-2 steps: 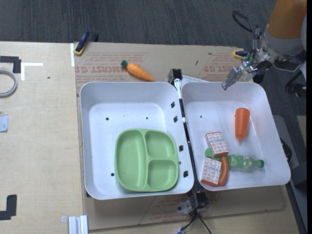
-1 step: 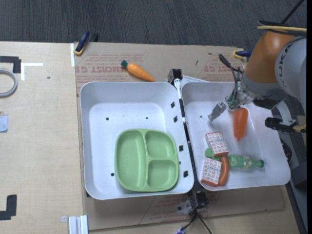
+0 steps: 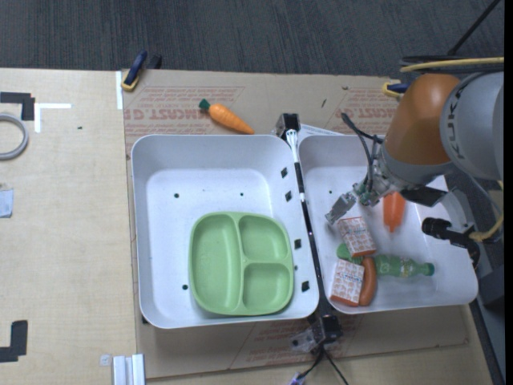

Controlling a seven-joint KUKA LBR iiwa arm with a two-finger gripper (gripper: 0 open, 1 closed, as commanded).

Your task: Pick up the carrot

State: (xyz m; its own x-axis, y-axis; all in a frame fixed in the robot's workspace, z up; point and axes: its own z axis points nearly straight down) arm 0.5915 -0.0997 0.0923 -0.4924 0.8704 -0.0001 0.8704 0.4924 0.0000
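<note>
Over right bin [image 3: 449,291], pincer [image 3: 370,192] near carrot [image 3: 393,211]

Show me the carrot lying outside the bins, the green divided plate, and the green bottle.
carrot [image 3: 230,119]: camera view, middle of its orange body.
green plate [image 3: 210,259]: camera view, its large left compartment.
green bottle [image 3: 401,268]: camera view, mid-body.

A green divided plate [image 3: 240,263] lies in the left white bin [image 3: 160,175], toward its front right corner. Against that plate as landmark: the right white bin [image 3: 321,167] sits just right of it, holding two small printed cartons [image 3: 353,235] [image 3: 347,282], a sausage [image 3: 368,281] touching the nearer carton, and a green bottle [image 3: 401,268] lying flat. Far left of the plate, a grey ring [image 3: 11,137] rests on the table [image 3: 64,239].
</note>
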